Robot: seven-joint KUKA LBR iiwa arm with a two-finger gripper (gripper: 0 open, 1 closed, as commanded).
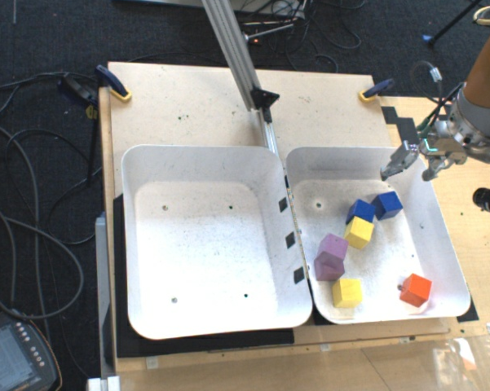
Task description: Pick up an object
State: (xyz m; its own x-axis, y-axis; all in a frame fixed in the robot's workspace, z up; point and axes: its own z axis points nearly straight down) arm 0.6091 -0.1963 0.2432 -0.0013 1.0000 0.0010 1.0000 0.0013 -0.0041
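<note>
My gripper [414, 167] hangs over the far right corner of the right bin [303, 163], its two fingers spread open with nothing between them. Below and left of it lie two blue blocks [387, 204] [360, 211], close together. A yellow block [359, 232] touches the nearer blue one. A purple block [331, 257] sits toward the bin's middle, with a second yellow block [347, 292] near the front wall. An orange block [416, 289] rests in the front right corner.
The left bin [197, 243] stands beside the right one, sharing a middle rim. A slanted metal bar [232, 43] runs from the top down to the bins' junction. Clamps [114, 83] [375, 90] hold the board's far corners.
</note>
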